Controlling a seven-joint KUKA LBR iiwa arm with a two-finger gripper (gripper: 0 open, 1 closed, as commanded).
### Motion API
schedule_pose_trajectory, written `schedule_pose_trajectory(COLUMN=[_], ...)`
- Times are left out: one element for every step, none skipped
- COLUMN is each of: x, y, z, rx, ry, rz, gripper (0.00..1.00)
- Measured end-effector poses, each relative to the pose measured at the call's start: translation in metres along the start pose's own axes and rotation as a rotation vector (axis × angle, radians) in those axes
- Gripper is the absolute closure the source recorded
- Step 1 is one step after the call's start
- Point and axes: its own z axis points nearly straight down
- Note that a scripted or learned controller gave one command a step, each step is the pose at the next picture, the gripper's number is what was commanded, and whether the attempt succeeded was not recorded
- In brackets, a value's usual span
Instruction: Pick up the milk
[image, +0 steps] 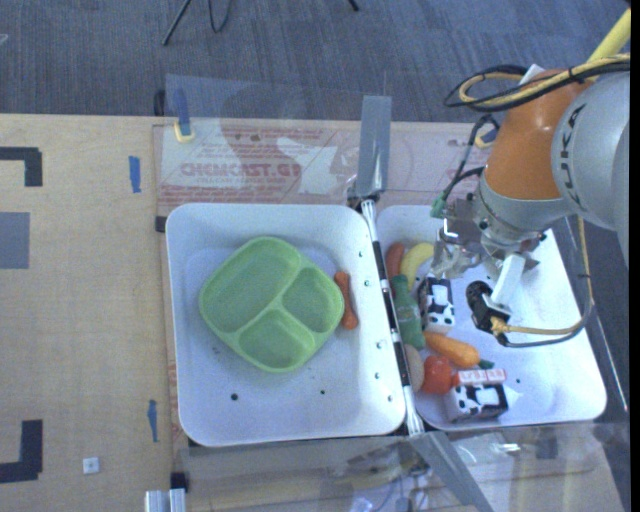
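Bench w/ two white bins, right bin cluttered. Gripper hangs over that bin's upper left; finger spacing and any hold cannot be told, wrist blocks it. Milk stands just below, beside banana and carrot. Approx. centre over carton, descend vertically, avoid neighbours.

You had two bins side by side. In the left bin a divided plate lay near the middle, with a carrot just beside its right edge. Right of that plate, in the right bin, one milk carton stood behind another carrot; a second milk carton lay in front, beside a tomato.
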Motion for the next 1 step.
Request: schedule_pose_trajectory(x=[0.0344], y=[-0.0625], z=[-0.0338], rx=[0.001], ry=[0.0], rz=[-0.138], gripper=[1.0])
